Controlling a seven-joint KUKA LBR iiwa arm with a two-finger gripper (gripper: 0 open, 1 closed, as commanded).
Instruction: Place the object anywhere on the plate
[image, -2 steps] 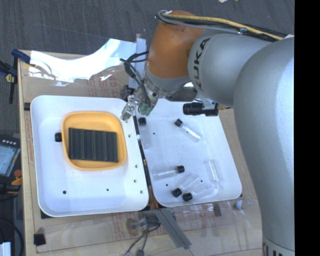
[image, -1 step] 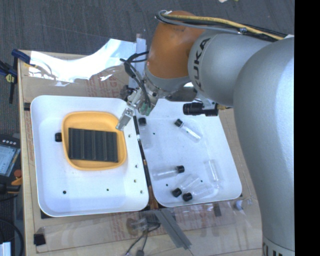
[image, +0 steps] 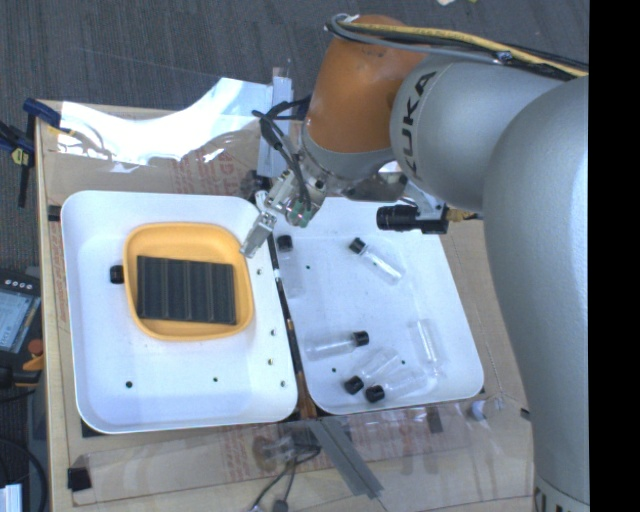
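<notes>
A yellow plate (image: 190, 240) with a dark ridged insert lies in the left bin (image: 100, 390). Several clear vials with black caps lie in the right bin (image: 455, 330): one vial (image: 374, 257) near the back, another vial (image: 338, 344) mid-bin, and more in a cluster (image: 385, 378) at the front. My gripper (image: 258, 236) hangs over the rim between the two bins, at the plate's right back corner. A small black cap (image: 285, 243) sits just right of it; I cannot tell whether it belongs to a vial in the gripper.
A small black piece (image: 117, 273) lies in the left bin beside the plate's left edge. The arm's orange band (image: 355, 90) and grey body cover the right bin's back and right side. Crumpled plastic film (image: 150, 135) lies behind the left bin.
</notes>
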